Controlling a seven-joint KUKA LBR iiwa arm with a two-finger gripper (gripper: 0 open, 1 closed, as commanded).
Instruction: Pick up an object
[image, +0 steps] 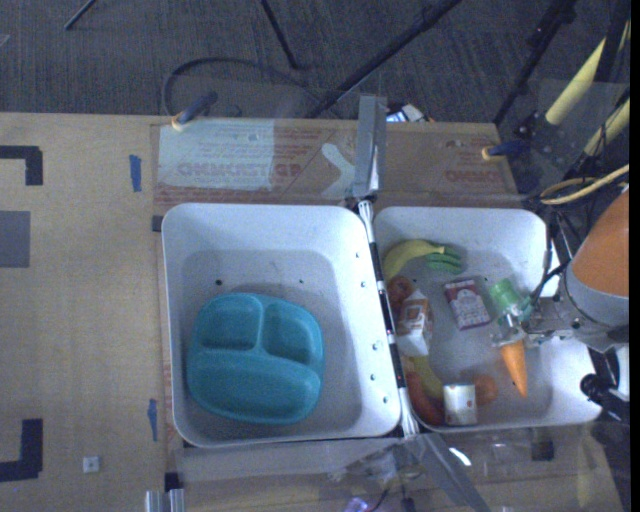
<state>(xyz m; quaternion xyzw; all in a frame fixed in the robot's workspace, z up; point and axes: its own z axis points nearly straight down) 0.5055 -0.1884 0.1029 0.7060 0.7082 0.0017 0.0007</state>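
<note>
Camera view: my gripper (522, 330) sits low in the right bin (520, 225), right at the top of the orange carrot-shaped cone (514, 368) and beside a green item (505, 295). Can't tell if the claw is apart or together; the metal wrist parts blur into the clutter. Nothing is visibly lifted, so I judge the pick not done: the grasp is unconfirmed and the lift is left. Other candidates there: banana (410, 254), small red carton (466, 303), white cube (460, 403). Left bin (190, 230) holds a teal divided plate (257, 357). Labels: carton print is too small to read; the cardboard behind the bins carries mirrored lettering, illegible.
</note>
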